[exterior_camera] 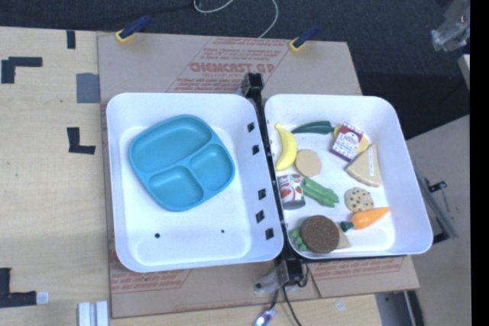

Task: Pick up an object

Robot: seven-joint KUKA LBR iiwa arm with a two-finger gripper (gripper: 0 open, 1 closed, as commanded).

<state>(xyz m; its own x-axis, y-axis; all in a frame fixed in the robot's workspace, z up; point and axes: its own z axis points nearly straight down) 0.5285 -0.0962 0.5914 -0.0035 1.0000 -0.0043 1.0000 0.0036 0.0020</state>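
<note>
**Pale grey at the upper right edge**

Just a small piece of the arm [454, 20] caught at the upper right, ending in what looks like the gripper [449, 33]. Pale grey throughout, almost whitish where lit, with a slightly glossy sheen. Blocky and angular in outline, built of short flat-sided segments rather than rounded ones. Darker grey shading along the lower faces and between the segments. Cut off by the frame's side. Too blurred to make out screws, cables or markings.

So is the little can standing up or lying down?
Lying down. The small can rests on its side in the right bin, its red-and-white label facing up, between the banana and the green pea pod.
</note>
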